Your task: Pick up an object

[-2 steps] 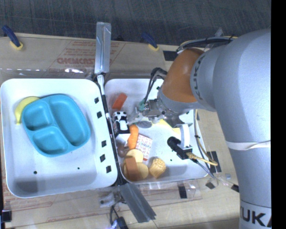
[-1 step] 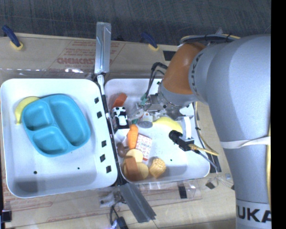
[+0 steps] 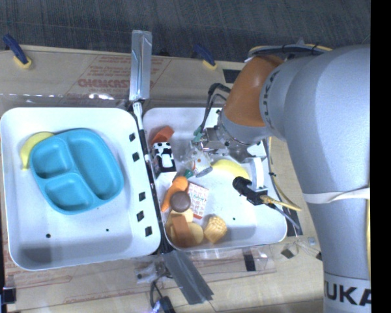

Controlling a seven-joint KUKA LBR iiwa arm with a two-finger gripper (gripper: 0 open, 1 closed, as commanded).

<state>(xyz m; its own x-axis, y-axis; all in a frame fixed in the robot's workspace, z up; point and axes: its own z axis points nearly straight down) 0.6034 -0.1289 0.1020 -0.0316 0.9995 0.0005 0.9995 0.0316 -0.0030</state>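
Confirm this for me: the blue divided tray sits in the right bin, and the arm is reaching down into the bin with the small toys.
Not quite. The camera view shows the blue divided tray in the left bin, with something yellow under its far edge. The rest holds: the arm reaches down into the right bin, where the small toys lie.

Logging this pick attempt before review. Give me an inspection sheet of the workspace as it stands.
Surface: bench bearing two white bins side by side.
Job's things: right bin holds a pile of small items, among them a yellow piece, a brown-capped item and a black-and-white item.
Clutter: left bin holds a blue divided tray lying over a yellow object.
Grippers: gripper low over the right bin's pile; grasp cannot be judged.
Cables: black cable looping near the wrist.
Surroundings: blue clamps on the bench's far edge; dark floor beyond.
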